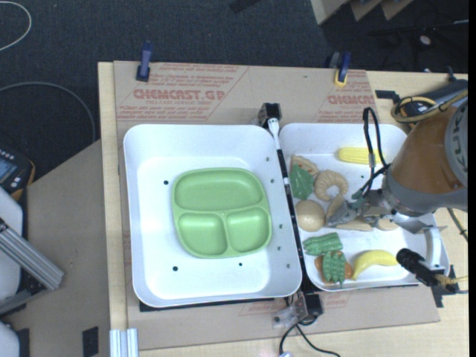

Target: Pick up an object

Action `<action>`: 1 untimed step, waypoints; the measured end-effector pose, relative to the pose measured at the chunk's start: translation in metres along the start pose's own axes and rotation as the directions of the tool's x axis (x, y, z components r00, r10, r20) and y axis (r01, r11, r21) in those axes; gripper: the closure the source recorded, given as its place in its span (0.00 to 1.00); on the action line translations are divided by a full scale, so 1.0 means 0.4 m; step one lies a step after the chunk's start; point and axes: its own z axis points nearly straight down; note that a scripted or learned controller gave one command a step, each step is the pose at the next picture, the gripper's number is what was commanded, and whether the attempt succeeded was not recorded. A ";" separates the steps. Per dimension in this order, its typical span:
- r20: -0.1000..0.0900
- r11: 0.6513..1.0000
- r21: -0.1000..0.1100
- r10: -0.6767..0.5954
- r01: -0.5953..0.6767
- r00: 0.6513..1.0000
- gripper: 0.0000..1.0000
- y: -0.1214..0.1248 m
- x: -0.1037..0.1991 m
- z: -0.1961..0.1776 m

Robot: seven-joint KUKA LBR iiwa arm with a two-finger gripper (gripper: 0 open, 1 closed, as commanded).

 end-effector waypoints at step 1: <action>0.000 1.000 -0.004 -0.003 0.003 1.000 0.00 0.093 0.103 -0.002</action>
